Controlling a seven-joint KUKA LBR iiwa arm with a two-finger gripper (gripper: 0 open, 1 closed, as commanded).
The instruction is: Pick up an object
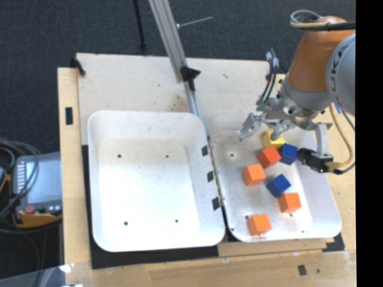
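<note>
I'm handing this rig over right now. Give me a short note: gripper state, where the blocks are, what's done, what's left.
Gripper: over the right bin's far end, by the yellow block; nothing seen held.
Blocks: all in the right bin. Four orange blocks, two blue blocks, one yellow.
Left bin: no blocks.
Done: no pick yet.
Left: grasp and lift one block.

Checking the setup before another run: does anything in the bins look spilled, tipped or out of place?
Nothing stands out. All the blocks, orange, blue and yellow, lie loosely scattered inside the right bin, none over its rim.
</note>
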